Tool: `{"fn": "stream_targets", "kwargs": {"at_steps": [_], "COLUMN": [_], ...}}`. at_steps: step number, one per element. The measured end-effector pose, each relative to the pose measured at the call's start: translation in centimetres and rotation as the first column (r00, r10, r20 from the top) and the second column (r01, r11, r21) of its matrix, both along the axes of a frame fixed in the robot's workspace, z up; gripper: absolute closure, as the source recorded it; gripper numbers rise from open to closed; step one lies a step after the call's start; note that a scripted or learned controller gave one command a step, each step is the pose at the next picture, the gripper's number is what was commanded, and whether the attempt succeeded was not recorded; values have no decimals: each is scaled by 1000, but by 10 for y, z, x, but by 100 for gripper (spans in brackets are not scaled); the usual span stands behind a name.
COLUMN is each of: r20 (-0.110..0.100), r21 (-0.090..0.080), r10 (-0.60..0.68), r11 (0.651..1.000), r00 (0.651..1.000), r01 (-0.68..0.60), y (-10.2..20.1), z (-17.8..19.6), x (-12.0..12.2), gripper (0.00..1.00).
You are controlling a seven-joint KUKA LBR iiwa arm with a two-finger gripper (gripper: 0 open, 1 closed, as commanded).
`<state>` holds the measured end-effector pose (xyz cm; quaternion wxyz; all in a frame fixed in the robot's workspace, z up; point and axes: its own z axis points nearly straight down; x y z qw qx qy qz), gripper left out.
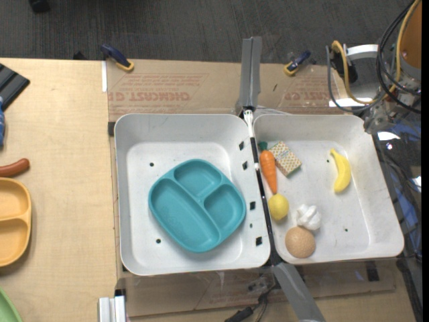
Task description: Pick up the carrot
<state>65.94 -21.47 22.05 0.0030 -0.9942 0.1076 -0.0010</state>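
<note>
The carrot (269, 171) is orange with a green top. It lies lengthwise against the left wall of the right bin (375, 237), green end toward the back. The arm, with its orange band (409, 42) and cables, reaches in at the upper right. Its gripper (383, 118) hangs over the bin's back right corner, far to the right of the carrot. Nothing shows in its grasp.
A yellow lemon (278, 206) touches the carrot's tip and a checkered block (286, 158) lies beside its top. A white lump (308, 215), a tan ball (300, 242) and a banana (341, 171) share that bin. The left bin (134, 180) holds a teal divided plate (196, 205).
</note>
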Motion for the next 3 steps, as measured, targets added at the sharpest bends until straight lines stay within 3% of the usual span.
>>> {"fn": "stream_targets", "kwargs": {"at_steps": [2,3], "r20": [-5,-1], "r21": [1,1], "r10": [13,-120], "r11": [1000,993], "r00": [1000,993], "r01": [-13,120], "y": [69,14], "z": [-30,59], "x": [-1,-26], "gripper": [100,100]}}
